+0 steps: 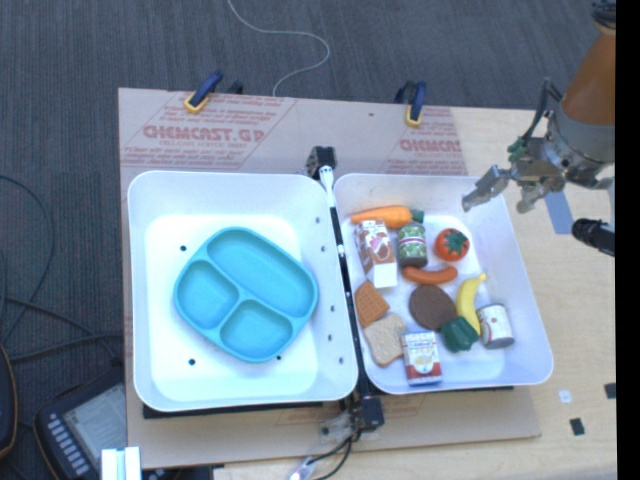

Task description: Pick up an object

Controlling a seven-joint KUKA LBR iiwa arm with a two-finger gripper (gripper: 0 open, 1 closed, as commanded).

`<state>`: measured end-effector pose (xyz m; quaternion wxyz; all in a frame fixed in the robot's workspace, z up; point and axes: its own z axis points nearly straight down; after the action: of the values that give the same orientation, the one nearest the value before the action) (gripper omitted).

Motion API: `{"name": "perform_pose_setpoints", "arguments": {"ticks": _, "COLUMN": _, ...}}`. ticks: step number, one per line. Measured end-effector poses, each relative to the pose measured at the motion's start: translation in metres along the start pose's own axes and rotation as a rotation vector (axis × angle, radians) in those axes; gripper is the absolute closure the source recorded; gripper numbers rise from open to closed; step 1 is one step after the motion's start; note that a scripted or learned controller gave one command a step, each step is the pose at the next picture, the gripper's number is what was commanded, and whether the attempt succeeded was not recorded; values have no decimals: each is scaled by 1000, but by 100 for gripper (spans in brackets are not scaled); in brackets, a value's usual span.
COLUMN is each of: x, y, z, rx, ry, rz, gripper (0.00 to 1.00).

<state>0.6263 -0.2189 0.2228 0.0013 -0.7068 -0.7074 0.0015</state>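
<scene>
Pincer (508,193) spread above red tomato (452,244)

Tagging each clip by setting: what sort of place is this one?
Likely a robotics lab bench set up for grasping trials. Two white bins are clamped side by side on a board; one holds a blue divided plate, the other toy food such as a carrot. The gripper hangs above the right bin's far corner.

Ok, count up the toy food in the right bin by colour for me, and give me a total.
Orange or red: 3, carrot, tomato, sausage
Brown: 3, cracker, bread slice, round patty
Yellow: 1, banana
Green: 1, pepper
Printed cartons: 2
Labelled cans: 2
Total: 12
</scene>
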Motion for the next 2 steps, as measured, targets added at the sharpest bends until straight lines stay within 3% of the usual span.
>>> {"name": "perform_pose_setpoints", "arguments": {"ticks": 1, "x": 30, "y": -15, "z": 128, "rx": -1, "ry": 0, "rz": 0, "gripper": 0}}
{"name": "perform_pose_setpoints", "arguments": {"ticks": 2, "x": 30, "y": -15, "z": 120, "rx": 1, "ry": 0, "rz": 0, "gripper": 100}}
